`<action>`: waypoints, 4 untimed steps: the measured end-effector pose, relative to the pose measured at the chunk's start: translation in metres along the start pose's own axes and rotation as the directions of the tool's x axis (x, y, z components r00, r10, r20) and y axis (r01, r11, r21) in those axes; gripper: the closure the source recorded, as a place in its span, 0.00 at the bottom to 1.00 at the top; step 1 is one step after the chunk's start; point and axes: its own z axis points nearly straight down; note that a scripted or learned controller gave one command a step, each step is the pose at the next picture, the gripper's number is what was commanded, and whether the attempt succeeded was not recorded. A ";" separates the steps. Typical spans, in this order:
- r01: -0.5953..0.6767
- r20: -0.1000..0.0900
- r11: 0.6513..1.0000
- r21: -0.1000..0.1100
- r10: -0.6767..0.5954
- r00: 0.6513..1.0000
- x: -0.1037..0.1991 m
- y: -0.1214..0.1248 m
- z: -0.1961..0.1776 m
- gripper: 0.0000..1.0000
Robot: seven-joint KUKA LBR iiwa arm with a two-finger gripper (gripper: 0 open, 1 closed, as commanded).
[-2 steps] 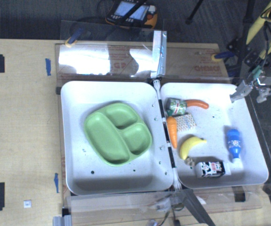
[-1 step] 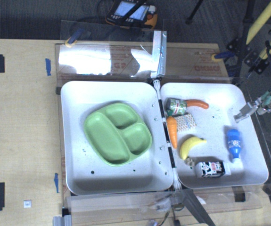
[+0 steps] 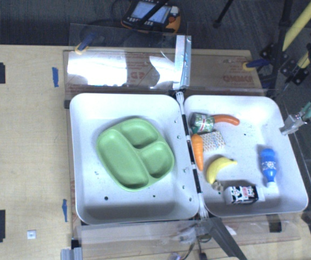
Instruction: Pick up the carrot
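Bins: we see 2 white bins side by side on the bench, the left bin (image 3: 85,145) and the right bin (image 3: 285,161), their inner rims touching.
Left bin: we find 1 green divided plate (image 3: 135,153) with 3 compartments lying near its middle.
Carrot: we place the carrot (image 3: 198,151) in the right bin, just beside that bin's left wall, lying lengthwise along the wall with its thin end toward the near side.
Carrot's neighbours: we see a speckled pouch (image 3: 212,140) touching its right side, a green can (image 3: 202,123) just beyond its far end, and a banana (image 3: 219,167) close by on the near right.
Other things in the right bin: we note a curved orange-red item (image 3: 226,119) next to the can, a blue bottle (image 3: 268,166) toward the right wall, and a small black-and-white carton (image 3: 243,194) near the front wall.
Gripper: we make out the gripper (image 3: 294,123) as a small grey shape at the right bin's right rim, well apart from the carrot.
Gripper state: we cannot tell; the shape is too small and blurred.
Hold: we see nothing carried by it.
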 end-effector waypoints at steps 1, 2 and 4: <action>0.000 0.000 1.000 0.000 0.000 1.000 0.000 0.000 0.000 0.00; 0.164 -0.002 0.987 0.001 -0.164 0.987 -0.020 0.030 0.115 0.00; 0.741 0.003 0.672 -0.002 -0.741 0.672 -0.008 -0.015 0.172 0.00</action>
